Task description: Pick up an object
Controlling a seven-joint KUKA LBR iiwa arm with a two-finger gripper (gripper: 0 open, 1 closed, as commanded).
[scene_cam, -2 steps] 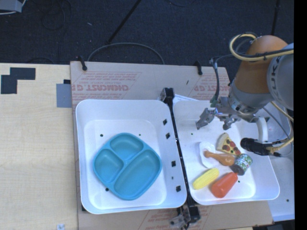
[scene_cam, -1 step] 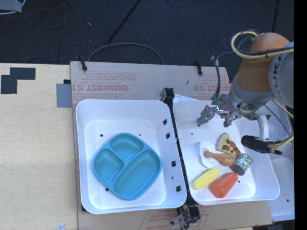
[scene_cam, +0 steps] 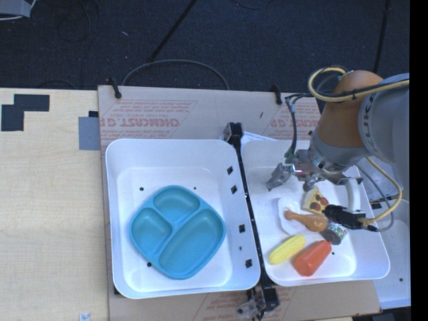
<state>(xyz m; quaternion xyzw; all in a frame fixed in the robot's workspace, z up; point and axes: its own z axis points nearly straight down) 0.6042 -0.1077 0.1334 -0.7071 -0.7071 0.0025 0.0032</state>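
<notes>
on the far left lies the pale wooden bench [scene_cam: 47,212], bearing a few dark flat patches. next comes a sheet of cardboard [scene_cam: 154,116] under both bins. it carries red print that stands upside down from this camera, and the letters are too blurred to read with any confidence. no other label or brand can be read.

the left bin [scene_cam: 120,159] holds a blue divided plate [scene_cam: 177,231], lying flat in the middle and well apart from the tool.

the right bin [scene_cam: 364,269] holds the things worth picking. the gripper [scene_cam: 281,177] hangs over the far left part of this bin, above bare white floor. whether it is spread or pressed together i cannot tell, and nothing shows in its grasp.

every candidate lies to its right and toward the near edge. the closest is a toy drumstick [scene_cam: 306,219], with its long axis running left to right and sloping slightly toward the near side. just beyond it is a pizza slice [scene_cam: 314,199]. nearer the front edge lies a yellow corn cob [scene_cam: 286,249], set on a diagonal. an orange-red piece [scene_cam: 311,257] sits just beside the cob on its right.

in my judgement the drumstick is the natural target. reaching it calls for a short shift right and nearer, then a descent with the closing line set across the drumstick's length. the crowding there could spoil the grasp.
</notes>
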